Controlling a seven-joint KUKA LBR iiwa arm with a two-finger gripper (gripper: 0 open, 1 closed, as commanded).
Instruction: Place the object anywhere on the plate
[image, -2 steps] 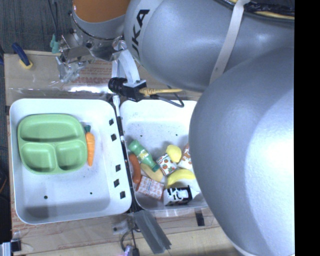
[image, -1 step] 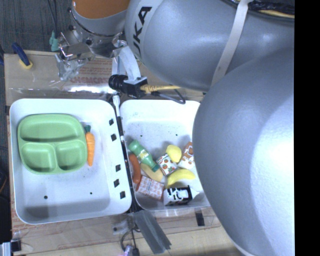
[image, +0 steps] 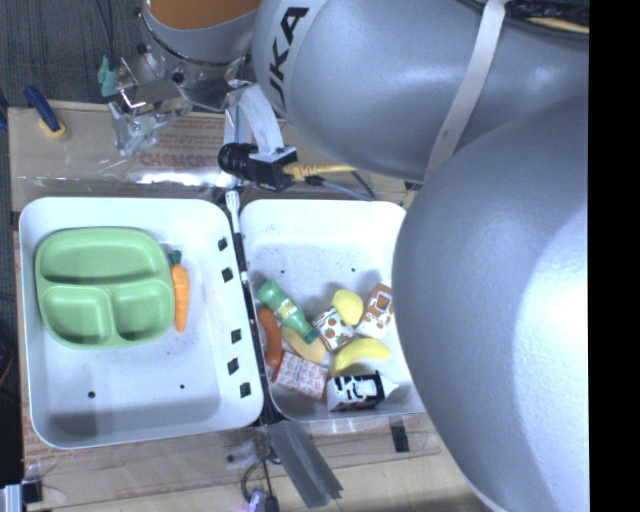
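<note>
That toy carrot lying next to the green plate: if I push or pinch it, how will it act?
The carrot looks like smooth moulded plastic, so probably stiff, light and somewhat slippery. Its round, tapered body may roll or pivot when pushed. It lies against the plate edge, which could block a finger on that side.

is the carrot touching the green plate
Touching. The camera view shows the carrot lying in the left bin with its side pressed against the green plate's right rim, no gap between them.
</note>
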